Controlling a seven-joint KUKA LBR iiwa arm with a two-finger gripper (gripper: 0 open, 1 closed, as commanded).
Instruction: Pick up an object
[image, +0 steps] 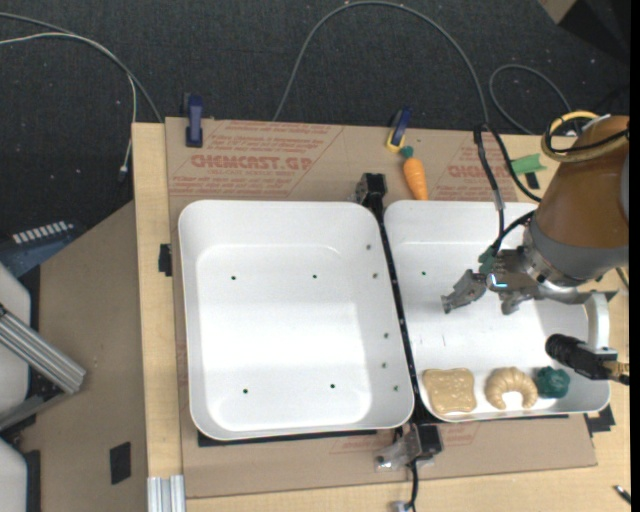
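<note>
**Approach phase: gripper above the right bin**

Left bin (290, 225) holds nothing to grasp. In the right bin (440, 225), bread slice (449, 390), croissant (511, 388) and green object (551, 381) line the near wall. The gripper (485, 297), fingers spread and grasping nothing, must next descend over one.
</note>
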